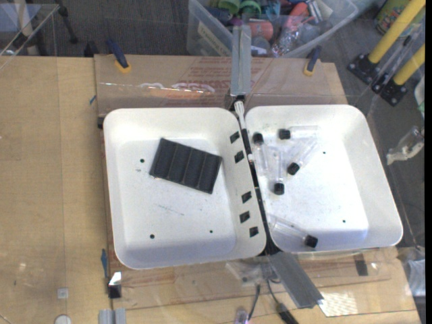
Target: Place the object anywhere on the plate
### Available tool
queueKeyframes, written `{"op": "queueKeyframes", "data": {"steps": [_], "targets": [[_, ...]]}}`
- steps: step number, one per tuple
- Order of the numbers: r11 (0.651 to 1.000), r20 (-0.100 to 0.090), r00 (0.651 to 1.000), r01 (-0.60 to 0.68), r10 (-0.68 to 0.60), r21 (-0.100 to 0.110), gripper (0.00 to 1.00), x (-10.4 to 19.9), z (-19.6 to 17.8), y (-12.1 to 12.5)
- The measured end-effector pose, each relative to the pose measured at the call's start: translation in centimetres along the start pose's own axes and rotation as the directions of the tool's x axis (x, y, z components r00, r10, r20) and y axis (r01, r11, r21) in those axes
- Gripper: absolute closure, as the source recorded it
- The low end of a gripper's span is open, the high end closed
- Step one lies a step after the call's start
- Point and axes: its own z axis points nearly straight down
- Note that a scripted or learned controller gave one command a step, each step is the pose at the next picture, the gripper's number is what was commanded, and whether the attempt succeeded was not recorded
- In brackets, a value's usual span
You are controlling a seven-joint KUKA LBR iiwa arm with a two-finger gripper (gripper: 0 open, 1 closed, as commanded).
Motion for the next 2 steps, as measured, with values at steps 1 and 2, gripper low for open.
{"op": "queueKeyframes", "data": {"steps": [1,2], "targets": [[1.0,0.001,1.0,0.001,-0.001,0.0,1.0,-0.02,-0.95,0.06],[1.0,0.002,1.0,0.001,-0.001,0.0,0.0,0.01,-0.94,0.05]]}}
